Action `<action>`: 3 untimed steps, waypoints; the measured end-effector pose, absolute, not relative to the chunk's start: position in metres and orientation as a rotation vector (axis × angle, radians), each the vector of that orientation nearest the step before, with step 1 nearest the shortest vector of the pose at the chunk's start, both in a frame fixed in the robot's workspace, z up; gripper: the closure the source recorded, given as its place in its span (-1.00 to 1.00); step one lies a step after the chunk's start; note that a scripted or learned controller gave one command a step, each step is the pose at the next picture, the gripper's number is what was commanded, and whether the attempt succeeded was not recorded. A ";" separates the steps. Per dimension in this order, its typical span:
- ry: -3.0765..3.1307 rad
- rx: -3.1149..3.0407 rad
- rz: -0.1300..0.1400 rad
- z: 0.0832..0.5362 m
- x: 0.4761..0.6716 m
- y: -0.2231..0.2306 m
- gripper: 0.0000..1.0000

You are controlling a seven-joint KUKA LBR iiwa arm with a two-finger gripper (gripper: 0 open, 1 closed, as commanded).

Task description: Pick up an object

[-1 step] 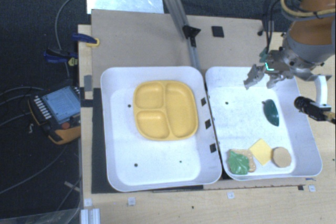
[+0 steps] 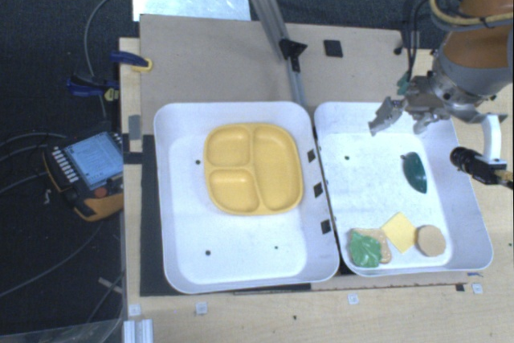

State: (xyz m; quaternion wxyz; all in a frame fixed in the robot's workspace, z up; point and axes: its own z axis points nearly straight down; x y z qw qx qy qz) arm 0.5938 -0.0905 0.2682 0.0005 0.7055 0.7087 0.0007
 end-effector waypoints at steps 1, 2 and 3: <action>2.223 2.220 -0.002 0.214 0.601 -0.098 -1.00; 2.223 2.221 -0.003 0.171 0.601 -0.104 -1.00; 2.223 2.221 -0.001 0.129 0.602 -0.104 -1.00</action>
